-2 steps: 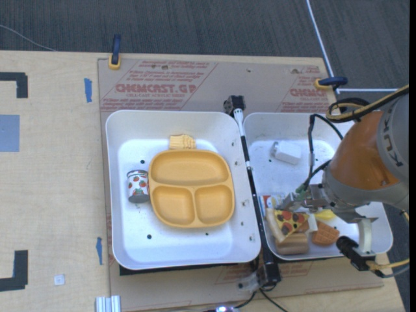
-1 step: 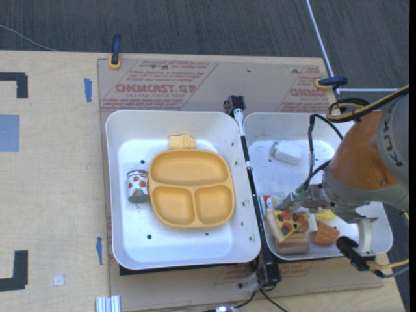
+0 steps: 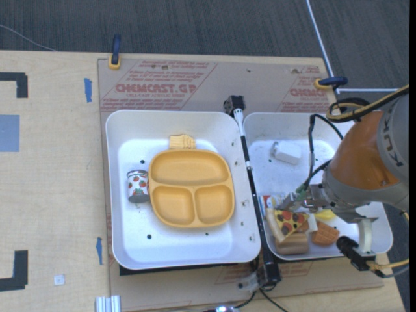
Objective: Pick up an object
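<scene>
Leftward, the left bin (image 3: 120,194) holds a yellow divided plate (image 3: 190,188) at its middle with a small printed can (image 3: 137,186) beside it. Rightward, the gripper (image 3: 304,201) hangs low over the toy food pile (image 3: 296,228) at the right bin's (image 3: 260,142) near edge, presumably to pick one up; whether the jaws are wide or closed I cannot tell.

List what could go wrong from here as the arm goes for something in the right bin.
1. The toy food lies packed in the right bin's near corner, so the claw may nudge pieces instead of gripping one.
2. The pile sits against the bin wall, leaving little room to close around anything.
3. The small white piece lies flat and may slip.
</scene>
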Action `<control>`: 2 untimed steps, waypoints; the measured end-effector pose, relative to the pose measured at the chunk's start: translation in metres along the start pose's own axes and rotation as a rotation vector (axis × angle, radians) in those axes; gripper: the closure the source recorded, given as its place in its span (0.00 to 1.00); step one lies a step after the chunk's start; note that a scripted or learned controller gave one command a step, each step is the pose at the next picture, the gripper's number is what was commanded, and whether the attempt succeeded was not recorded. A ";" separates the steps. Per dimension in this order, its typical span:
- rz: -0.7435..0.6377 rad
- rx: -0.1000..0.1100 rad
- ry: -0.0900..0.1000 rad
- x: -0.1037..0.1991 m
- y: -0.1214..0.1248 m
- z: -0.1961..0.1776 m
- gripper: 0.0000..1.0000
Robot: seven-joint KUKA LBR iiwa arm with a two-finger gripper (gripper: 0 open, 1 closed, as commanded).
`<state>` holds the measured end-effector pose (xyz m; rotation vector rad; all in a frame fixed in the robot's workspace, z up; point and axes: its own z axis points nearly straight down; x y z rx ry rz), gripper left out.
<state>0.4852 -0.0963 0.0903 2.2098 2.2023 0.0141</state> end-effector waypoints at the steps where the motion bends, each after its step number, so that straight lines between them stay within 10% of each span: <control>1: 0.000 0.000 0.000 0.000 0.000 0.000 0.00; 2: 0.001 0.000 -0.001 0.000 0.000 0.000 0.00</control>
